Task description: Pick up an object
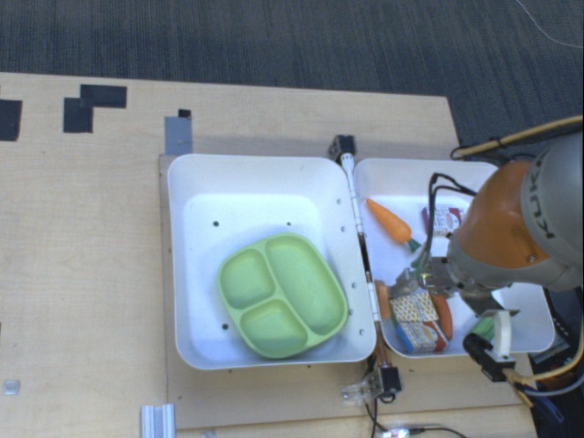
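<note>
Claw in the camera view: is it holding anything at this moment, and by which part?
Cannot be told. The claw is down in the right bin, over a patterned packet beside a carrot; the wrist hides any contact.

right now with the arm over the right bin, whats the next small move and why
Probably a short descent straight down. The gripper sits over the cluster at the near end of the right bin, just above the checkered packet, and nothing shows between its fingers. The carrot lies apart, farther back.
</note>
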### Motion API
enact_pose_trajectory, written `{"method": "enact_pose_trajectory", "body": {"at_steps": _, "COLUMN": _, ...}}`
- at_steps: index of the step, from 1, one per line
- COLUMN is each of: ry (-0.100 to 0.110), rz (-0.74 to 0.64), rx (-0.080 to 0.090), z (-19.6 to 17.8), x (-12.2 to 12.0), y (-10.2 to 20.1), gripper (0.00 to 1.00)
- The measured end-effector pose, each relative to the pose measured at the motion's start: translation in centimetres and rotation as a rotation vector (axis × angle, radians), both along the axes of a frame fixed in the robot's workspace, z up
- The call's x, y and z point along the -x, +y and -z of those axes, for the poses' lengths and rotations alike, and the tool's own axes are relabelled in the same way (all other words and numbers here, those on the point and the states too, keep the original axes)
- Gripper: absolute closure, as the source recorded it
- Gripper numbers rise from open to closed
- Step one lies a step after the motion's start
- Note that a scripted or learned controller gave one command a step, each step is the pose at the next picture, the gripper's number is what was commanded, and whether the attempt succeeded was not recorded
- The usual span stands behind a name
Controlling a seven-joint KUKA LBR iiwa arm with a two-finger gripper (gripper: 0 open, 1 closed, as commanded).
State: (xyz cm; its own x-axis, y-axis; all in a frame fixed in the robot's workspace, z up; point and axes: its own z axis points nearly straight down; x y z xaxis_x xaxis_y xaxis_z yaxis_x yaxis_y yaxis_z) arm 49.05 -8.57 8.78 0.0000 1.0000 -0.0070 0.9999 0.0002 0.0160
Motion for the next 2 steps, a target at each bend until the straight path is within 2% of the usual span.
{"method": "enact_pose_trajectory", "body": {"at_steps": 1, "ry": -0.004, "rz": -0.002, "rx": 0.0, "z": -1.1, "x": -0.2, "y": 0.0, "gripper": 1.0}}
{"method": "enact_pose_trajectory", "body": {"at_steps": 2, "ry": 0.013, "rz": -0.005, "rx": -0.007, "z": -7.2, "x": 0.3, "y": 0.4, "gripper": 1.0}}
